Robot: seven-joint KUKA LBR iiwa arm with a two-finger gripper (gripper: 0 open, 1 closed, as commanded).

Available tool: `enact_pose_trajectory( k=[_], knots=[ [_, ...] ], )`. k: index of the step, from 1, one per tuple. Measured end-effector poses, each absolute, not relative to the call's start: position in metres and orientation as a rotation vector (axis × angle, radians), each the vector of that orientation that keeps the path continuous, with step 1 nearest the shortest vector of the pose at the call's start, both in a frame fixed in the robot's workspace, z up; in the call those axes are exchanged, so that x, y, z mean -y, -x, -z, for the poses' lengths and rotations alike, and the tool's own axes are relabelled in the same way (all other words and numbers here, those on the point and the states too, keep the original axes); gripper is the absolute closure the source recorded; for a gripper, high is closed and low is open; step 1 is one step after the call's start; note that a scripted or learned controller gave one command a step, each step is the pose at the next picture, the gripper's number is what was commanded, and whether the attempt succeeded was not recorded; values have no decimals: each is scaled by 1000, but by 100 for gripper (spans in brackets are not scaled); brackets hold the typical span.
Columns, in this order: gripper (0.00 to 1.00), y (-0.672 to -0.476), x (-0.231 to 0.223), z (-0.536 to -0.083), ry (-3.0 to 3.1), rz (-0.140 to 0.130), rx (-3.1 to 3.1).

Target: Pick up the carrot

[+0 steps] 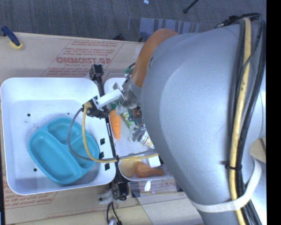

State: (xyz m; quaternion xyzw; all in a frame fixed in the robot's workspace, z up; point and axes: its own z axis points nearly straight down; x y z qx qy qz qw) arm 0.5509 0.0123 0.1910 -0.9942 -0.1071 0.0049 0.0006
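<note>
Lying just beside the end effector: carrot.

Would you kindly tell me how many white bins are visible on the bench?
2. The left bin holds a blue divided tray; the right bin, beside it, holds the carrot and is mostly hidden under the arm.

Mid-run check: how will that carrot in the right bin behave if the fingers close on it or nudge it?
The carrot looks stiff and one-piece, so it probably won't flop. Its round, tapered shape suggests it may roll or squirt out of a pinch. It lies close to the bin wall, which could crowd one side.
</note>
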Motion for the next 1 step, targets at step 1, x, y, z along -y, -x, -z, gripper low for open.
enact_pose_trajectory(
  k=[1],
  knots=[
    [0, -551, -12, -191, 3122, -15, 336]
  ],
)
